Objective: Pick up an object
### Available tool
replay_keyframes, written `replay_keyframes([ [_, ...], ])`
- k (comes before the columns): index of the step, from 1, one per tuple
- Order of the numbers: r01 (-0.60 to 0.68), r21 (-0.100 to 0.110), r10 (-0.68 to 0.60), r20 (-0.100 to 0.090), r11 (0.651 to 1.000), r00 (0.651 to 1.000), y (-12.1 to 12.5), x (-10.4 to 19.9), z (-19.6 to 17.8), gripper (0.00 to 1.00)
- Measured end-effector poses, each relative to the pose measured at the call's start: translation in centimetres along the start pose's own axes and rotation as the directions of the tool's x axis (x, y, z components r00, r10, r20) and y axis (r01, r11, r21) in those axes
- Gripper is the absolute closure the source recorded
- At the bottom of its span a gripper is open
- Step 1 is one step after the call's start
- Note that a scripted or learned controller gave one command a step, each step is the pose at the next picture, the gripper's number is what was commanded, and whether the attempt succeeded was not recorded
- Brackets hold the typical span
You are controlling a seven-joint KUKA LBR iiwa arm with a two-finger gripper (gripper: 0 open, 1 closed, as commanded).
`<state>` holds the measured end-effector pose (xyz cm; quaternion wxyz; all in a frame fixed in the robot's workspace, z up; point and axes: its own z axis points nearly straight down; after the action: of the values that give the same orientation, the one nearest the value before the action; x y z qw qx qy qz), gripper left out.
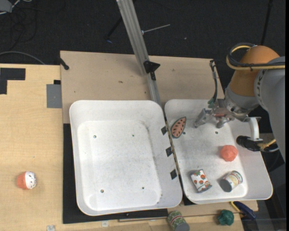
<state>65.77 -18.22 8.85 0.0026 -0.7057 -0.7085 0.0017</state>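
gripper (213, 119) over right bin (260, 189), far end, fingers spread wide, holding nothing | 4 objects in bin: spotted oval (177, 126), red ball (228, 152), patterned box (200, 180), can (231, 180)

Lighting: bright and even over the left bin (118, 158), whose white floor nears overexposure with faint glare toward its near rim. Shadows: soft and short beside that bin's right wall. Background beyond the bin's far edge: dim, nearly black. Focus: moderately sharp throughout; slight graininess; no marked edge distortion.
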Motion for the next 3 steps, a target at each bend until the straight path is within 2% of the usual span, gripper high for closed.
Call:
replay_keyframes([
  [1,0.001,-0.004,-0.001,0.001,1.000,1.000,0.1,0.0,-1.3,1.00],
  [3,-0.002,-0.010,0.002,0.002,1.000,1.000,-0.2,0.9,-10.2,1.00],
])
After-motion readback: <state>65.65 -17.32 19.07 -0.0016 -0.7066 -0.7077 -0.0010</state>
